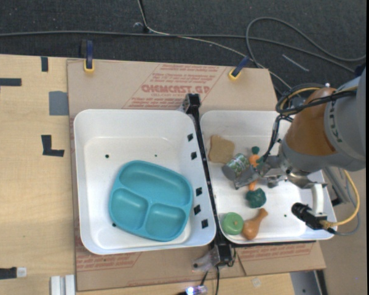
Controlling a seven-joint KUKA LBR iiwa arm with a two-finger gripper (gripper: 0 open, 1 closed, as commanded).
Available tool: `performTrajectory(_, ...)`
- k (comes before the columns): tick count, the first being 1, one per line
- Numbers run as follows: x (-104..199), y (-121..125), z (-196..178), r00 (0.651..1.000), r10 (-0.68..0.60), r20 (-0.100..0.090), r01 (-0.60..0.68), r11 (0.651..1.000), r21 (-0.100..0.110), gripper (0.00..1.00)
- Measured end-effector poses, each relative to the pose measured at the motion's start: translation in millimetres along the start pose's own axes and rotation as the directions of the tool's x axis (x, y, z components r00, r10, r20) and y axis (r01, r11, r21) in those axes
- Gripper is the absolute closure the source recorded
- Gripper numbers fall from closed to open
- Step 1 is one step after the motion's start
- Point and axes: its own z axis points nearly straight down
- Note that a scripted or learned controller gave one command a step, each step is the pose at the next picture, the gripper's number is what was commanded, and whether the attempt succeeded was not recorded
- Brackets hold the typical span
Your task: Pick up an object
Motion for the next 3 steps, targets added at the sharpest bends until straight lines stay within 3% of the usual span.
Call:
performTrajectory(1,0,1,-13,1.000,-0.001,-0.001,0.001,1.000,-0.001,1.00)
performTrajectory(3,5,0,-138,1.000,-0.001,0.001,0.001,1.000,-0.010,1.00)
